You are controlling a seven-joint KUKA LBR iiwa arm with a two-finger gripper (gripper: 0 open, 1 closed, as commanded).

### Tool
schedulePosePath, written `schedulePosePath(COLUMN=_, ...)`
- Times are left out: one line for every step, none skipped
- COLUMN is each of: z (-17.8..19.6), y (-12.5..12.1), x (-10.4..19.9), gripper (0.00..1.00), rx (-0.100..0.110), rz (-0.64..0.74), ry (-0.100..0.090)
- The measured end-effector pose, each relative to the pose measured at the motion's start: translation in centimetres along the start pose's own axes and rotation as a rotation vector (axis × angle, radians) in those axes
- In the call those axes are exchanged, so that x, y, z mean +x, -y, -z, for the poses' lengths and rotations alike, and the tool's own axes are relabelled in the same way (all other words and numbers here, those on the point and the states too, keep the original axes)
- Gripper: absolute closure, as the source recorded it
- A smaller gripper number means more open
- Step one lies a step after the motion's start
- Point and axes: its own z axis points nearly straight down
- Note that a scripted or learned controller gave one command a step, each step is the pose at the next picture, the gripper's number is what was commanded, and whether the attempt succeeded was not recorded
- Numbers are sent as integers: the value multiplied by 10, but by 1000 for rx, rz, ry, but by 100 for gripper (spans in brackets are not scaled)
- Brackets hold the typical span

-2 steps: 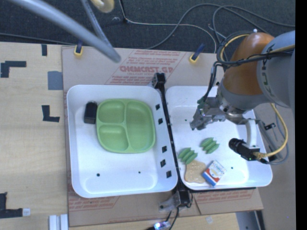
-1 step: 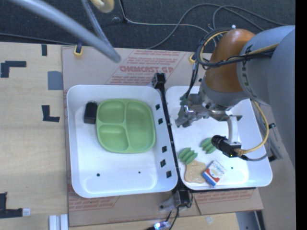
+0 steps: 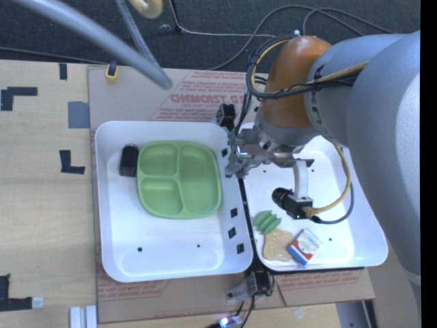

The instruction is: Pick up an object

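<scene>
Gripper (image 3: 237,154) low over the ridge where the two white bins meet; cannot tell how far open or whether anything is held. Just left of it, in the left bin (image 3: 164,251): green divided plate (image 3: 179,180), small black block (image 3: 128,160) against its far edge. Below and right of it, in the right bin (image 3: 355,241): green leafy piece (image 3: 266,220), tan cookie (image 3: 275,247), small box (image 3: 305,244), close together. Underneath, printed cardboard (image 3: 198,98) on a pale wooden bench (image 3: 41,183) with black tape marks; beyond, dark carpet (image 3: 225,5).

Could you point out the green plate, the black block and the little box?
green plate (image 3: 179,180), camera view, its centre.
black block (image 3: 129,160), camera view, its centre.
little box (image 3: 304,246), camera view, its top.
</scene>
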Motion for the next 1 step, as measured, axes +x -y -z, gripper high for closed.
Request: schedulePosePath(z=-3, y=-19, x=46, gripper=100, rx=-1, rz=-1, ry=0)
